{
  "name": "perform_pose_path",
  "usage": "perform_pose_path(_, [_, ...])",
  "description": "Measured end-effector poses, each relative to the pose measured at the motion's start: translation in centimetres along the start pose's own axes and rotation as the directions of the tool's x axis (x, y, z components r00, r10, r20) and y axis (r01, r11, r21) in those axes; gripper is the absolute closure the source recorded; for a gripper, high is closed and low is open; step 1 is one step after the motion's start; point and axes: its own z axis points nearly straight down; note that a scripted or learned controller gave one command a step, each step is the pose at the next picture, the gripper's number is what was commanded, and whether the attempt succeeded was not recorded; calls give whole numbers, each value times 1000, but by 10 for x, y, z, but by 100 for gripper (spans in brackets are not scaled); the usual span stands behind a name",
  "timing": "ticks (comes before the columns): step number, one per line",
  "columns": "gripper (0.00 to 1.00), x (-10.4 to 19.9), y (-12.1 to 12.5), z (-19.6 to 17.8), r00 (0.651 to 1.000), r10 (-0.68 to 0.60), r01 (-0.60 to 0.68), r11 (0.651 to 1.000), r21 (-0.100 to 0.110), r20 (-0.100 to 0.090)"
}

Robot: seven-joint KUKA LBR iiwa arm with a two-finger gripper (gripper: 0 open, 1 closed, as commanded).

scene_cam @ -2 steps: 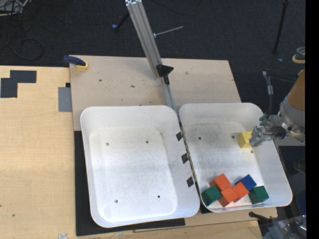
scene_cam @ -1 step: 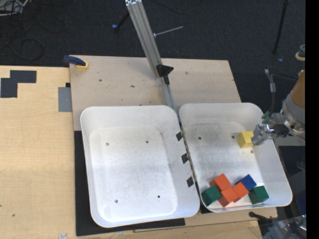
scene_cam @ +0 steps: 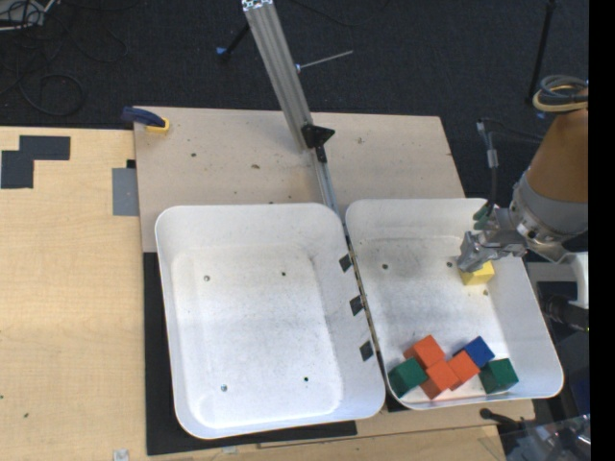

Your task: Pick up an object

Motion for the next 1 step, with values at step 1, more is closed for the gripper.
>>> perform_pose_path(1, [100, 56, 12, 4, 1000, 0, 0, 1000, 3, -1])
